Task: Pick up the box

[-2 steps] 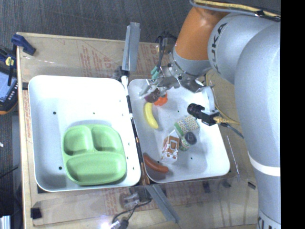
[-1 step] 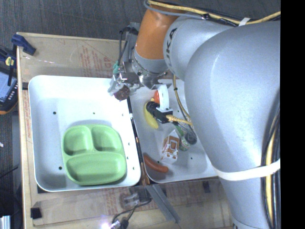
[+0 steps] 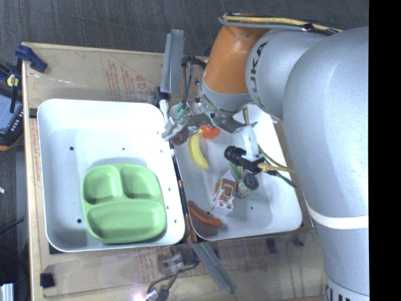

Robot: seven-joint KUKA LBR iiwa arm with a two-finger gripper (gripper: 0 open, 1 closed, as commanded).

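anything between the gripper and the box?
Yes. The gripper sits at the upper left corner of the right bin; the box lies lower in that bin. The banana lies between them, roughly along the straight path.
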